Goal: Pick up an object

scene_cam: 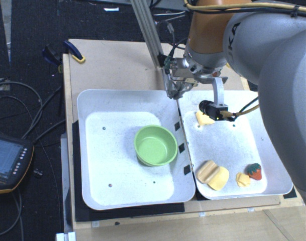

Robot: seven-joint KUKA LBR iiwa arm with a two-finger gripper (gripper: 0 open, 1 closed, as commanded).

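nearest the camera, in the right bin (pixel 235 147), lie a pale bread-like lump (pixel 213 175), a small yellow bit (pixel 242 179) and a red strawberry toy (pixel 253 171), close together along the near wall. further back, the green bowl (pixel 155 144) stands upright in the left bin (pixel 105 154), toward the divider. beyond it, at the far end of the right bin, lies a yellow wedge (pixel 203 118). farthest back, the gripper (pixel 174 93) hangs over the far rim, just where the two bins meet; whether it is spread or closed cannot be told, and nothing visible is held in it. the wedge looks like the closest candidate: it lies toward the camera and to the view's right of the gripper, near it. its long axis is too small to read. the bowl lies near too, straight toward the camera, slightly left.
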